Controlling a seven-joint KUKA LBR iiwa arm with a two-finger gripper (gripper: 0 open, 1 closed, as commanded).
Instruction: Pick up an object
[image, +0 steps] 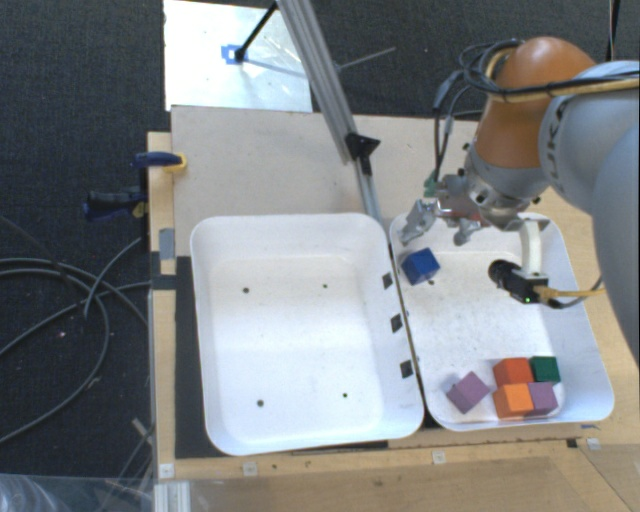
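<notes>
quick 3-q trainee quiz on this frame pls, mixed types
1. True or false: the blue block lies in the left bin.
2. Which block sits nearest the right bin's lower right corner? A) green block B) blue block C) a yellow one
3. Fill in: the gripper hangs over the right bin's ____ end.

Key: 1 false, it lies in the right bin, close to the gripper. 2 A. 3 far.

A pale brown flat bench (260, 160) sits on dark carpet (70, 100). A blue and yellow clamp (135, 185) grips its left edge. Black cables (60, 300) trail over the carpet at left. A slanted grey metal pole (330, 90) crosses the bench from above.
</notes>
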